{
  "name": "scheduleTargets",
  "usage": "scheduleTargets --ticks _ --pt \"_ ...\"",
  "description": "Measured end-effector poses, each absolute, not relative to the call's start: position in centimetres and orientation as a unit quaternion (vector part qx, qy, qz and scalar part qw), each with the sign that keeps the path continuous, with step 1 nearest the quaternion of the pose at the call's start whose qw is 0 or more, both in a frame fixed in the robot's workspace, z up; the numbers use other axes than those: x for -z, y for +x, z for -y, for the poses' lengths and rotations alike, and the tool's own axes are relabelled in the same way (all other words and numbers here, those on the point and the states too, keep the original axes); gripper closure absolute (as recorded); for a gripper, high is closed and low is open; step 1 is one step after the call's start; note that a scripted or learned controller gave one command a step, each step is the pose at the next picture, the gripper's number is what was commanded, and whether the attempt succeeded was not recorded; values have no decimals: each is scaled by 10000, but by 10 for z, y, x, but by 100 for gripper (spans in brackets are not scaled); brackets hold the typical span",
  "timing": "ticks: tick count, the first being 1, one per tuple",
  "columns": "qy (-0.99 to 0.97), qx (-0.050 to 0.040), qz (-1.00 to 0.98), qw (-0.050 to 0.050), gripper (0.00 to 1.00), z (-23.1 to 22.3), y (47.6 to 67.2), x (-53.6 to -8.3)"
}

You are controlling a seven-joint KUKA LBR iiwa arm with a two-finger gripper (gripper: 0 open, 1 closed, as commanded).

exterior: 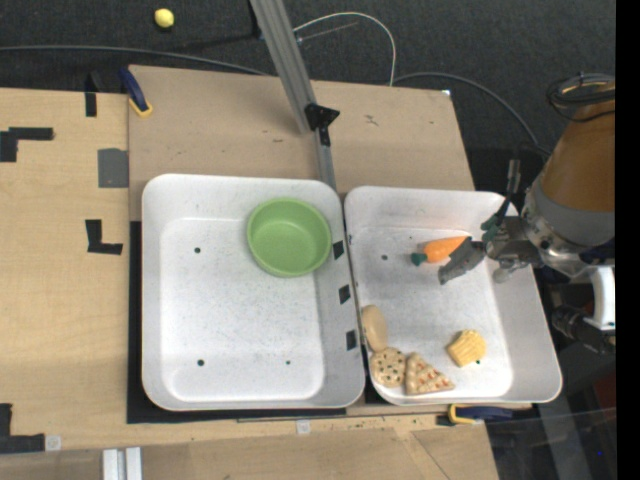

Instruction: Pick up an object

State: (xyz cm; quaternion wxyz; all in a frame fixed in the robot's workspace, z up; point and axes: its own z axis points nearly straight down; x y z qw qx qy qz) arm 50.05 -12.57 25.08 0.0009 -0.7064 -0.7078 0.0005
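In the right bin (530, 368) lie an orange toy carrot (443, 248) with a green tip, a beige oval piece (374, 325), a round cracker (387, 367), a pizza slice (424, 377) and a yellow ridged piece (466, 348). A green bowl (289, 236) sits in the left bin (180, 308) at its upper right. My gripper (483, 265) hovers over the right bin's upper right part, open, with nothing between its fingers. Its left finger (458, 263) sits just below and right of the carrot's thick end.
A slanted metal pole (285, 48) comes down to the divide between the bins at the back. Cables (400, 68) run across the bench behind the right bin. A small yellow ball (164, 17) lies on the dark floor at the far left.
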Motion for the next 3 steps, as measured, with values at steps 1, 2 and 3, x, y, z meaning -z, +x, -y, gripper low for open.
scheduleTargets --ticks 1,2,3 --pt "-7063 -6 7079 7 0 126 501 -251" --pt "-7068 -23 7074 27 0 130 508 -197" --pt "-7068 -26 7074 38 0 129 507 -132"
